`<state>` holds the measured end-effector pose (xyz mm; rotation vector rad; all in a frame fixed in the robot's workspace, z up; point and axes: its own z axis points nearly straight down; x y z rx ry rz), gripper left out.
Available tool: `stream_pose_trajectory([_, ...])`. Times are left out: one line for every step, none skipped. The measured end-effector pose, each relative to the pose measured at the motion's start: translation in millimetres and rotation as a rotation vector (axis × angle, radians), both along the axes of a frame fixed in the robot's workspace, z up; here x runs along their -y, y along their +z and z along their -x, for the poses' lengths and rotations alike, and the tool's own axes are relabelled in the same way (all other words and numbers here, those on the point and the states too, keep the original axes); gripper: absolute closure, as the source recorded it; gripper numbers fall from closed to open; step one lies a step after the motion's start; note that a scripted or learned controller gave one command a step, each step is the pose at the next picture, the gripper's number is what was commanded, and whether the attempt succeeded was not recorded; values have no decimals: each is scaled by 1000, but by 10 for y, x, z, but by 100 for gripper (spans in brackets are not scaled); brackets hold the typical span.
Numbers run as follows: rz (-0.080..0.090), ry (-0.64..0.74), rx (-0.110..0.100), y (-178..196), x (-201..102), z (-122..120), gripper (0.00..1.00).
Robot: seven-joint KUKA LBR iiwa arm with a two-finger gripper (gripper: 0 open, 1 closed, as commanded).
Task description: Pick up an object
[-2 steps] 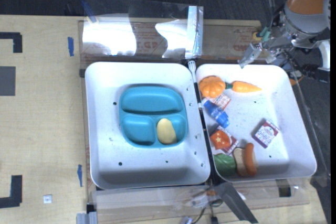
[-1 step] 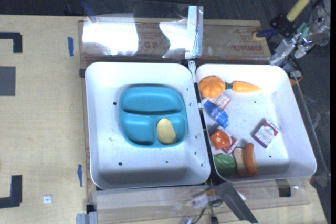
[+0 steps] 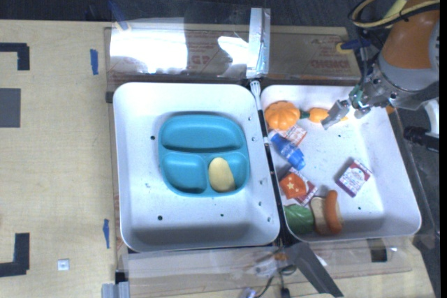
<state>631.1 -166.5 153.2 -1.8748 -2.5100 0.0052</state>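
Note:
My gripper (image 3: 343, 110) hangs over the far part of the right bin (image 3: 391, 150), below the arm's orange band. Just to its left lies a small orange piece (image 3: 318, 115), and beyond that an orange pumpkin (image 3: 281, 114). Nothing shows held in the gripper. Along the bin's left side lie a blue bottle (image 3: 288, 151), a red tomato-like item (image 3: 294, 185) and a green item (image 3: 300, 218). A sausage in a bun (image 3: 330, 211) lies at the near edge. A red and white packet (image 3: 353, 177) sits mid-bin.
The left bin (image 3: 133, 150) holds a blue divided tray (image 3: 202, 146) with a yellow egg-shaped item (image 3: 221, 174) in its near right compartment. A clear plastic sheet (image 3: 181, 45) stands behind the bins. Bare floor shows in the right bin's middle and far right.

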Motion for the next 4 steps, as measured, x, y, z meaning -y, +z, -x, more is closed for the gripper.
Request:
stream_pose_trajectory([10,138,23,-470,-539,-173,0])
stream_pose_trajectory([16,188,24,-509,-462,-325,0])
stream_pose_trajectory([19,131,27,-503,-494,-341,0])
stream_pose_trajectory([21,149,36,-497,-502,-314,0])
